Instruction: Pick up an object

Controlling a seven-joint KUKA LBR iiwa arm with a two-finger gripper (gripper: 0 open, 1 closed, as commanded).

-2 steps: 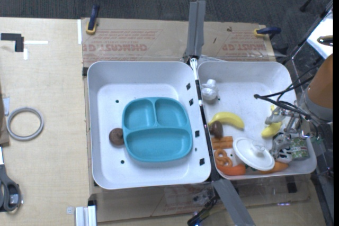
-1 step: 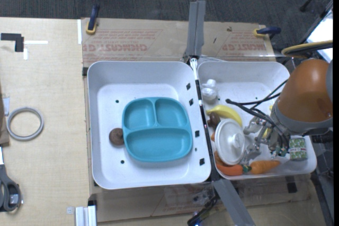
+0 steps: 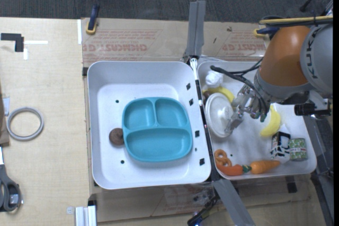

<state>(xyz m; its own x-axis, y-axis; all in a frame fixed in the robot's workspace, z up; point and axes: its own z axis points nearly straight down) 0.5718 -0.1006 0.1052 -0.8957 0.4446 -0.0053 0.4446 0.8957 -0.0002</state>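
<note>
You are at the reach-and-close stage of the pick; the gripper [image 3: 233, 123] sits low in the right bin [image 3: 304, 166], its tips against the right rim of the clear round lid [image 3: 218, 114] that lies by that bin's left wall; nothing looks lifted yet. How wide the claw stands cannot be told from this view, nor whether it has hold of anything; treat the lid as ungrasped. The likely target is that lid, with a banana [image 3: 273, 121] just to the right of the gripper and a second yellow piece [image 3: 226, 93] tucked at the lid's far rim. The next move, as I judge it, calls for a firm close on the thin rim and a straight rise; a slick edge may slip. The arm [image 3: 288, 63] comes in over the right bin's far right corner, wrist tipped down and leftward; the left bin [image 3: 100, 166] carries a blue divided plate [image 3: 157, 129].
</note>
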